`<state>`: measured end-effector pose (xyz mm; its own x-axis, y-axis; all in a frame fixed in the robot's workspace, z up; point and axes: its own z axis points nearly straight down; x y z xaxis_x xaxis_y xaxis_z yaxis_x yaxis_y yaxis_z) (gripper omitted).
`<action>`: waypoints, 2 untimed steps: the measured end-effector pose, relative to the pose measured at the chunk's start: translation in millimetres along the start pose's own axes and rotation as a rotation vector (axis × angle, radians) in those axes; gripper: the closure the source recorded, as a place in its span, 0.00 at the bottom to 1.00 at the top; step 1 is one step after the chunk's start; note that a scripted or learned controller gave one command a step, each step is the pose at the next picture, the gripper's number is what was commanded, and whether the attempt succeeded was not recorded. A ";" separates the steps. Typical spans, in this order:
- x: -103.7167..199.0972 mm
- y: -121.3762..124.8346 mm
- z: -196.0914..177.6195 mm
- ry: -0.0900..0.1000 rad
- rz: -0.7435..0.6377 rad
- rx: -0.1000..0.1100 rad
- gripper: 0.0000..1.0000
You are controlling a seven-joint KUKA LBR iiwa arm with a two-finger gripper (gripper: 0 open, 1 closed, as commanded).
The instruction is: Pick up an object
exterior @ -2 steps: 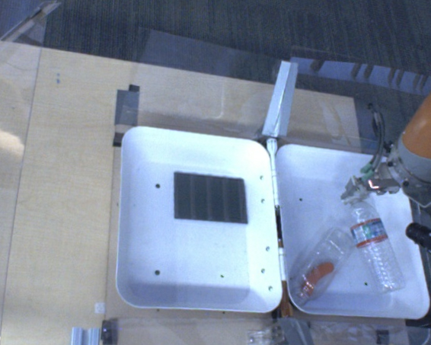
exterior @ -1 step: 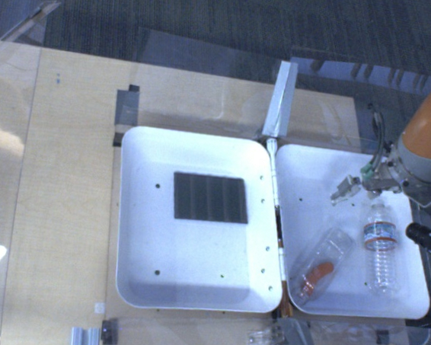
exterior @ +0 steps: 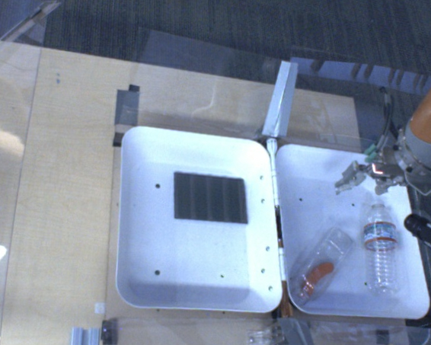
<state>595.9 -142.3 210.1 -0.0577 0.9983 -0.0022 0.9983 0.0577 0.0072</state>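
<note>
The gripper hangs over the far part of the right bin, and its two thin fingers look spread apart with nothing between them; I judge it released, though the fingers are small in the picture.

Nearest to it is the water bottle, which lies on its side on the floor of the right bin, toward the near right corner from the gripper. Its long axis runs almost from far to near, a little tilted. The cap end seems to point to the far side, toward the gripper, and the wider bottom points to the near rim. The label sits close under the neck.

Left of the water bottle, near the middle wall, lies a clear plastic container with something orange inside. Its long axis goes diagonally, from the near left up to the far right.

The risk, as I judge it, comes from the shape and material. Both things are round, smooth and clear, so they can roll away or slip out if the fingers close along the long axis instead of across it. A descent off the centre line may only push the bottle against the rim.

The left bin carries a dark ribbed rectangle.
</note>
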 end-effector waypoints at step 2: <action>15.8 -85.9 94.2 -0.002 0.140 -0.009 0.00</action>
<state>509.9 -131.7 115.3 0.0817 0.9967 -0.0021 0.9965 -0.0817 0.0161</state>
